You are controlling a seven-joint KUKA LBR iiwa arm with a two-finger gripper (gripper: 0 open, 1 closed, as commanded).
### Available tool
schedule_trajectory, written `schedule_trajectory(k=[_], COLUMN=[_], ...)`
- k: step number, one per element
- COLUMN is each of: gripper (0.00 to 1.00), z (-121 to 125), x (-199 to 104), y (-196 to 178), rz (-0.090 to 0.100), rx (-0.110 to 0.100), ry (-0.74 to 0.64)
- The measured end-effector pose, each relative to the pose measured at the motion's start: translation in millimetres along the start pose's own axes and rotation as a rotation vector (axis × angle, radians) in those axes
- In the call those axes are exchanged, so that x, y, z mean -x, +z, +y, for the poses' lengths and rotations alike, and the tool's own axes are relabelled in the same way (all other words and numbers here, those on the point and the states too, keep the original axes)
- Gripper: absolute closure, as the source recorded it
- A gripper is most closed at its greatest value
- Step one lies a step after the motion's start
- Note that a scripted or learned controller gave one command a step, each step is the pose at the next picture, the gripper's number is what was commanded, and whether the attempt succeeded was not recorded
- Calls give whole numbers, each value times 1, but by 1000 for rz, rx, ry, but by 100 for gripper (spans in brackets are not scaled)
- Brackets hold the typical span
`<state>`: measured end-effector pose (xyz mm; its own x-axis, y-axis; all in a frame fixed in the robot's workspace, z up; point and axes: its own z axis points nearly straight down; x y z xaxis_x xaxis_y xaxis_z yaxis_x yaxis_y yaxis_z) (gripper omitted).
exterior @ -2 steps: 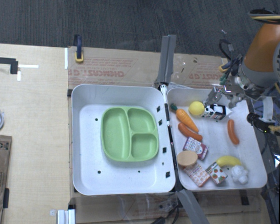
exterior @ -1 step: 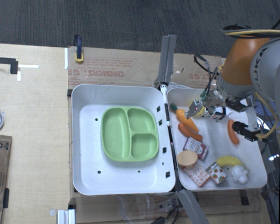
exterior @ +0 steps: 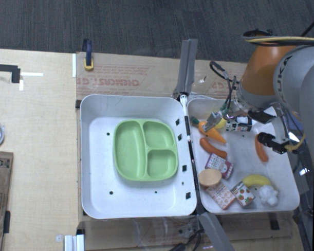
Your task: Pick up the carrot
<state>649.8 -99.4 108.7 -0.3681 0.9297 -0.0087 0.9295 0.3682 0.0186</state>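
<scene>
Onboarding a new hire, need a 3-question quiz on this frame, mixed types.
1. True or false: the green plate sits in the left bin.
2. Which lies nearest the gripper? A) banana B) carrot C) white toy
3. Fill in: the green plate has ___ compartments.

Key: 1 true; 2 B; 3 three.
</scene>
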Motion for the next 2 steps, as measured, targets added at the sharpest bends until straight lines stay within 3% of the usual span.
schedule_trajectory(k=[1,2], gripper=[100,100], z=[-1,-51], x=[3,-51], y=[-11,-102], rz=[-3,10], rx=[-3,-19], ry=[3,-171])
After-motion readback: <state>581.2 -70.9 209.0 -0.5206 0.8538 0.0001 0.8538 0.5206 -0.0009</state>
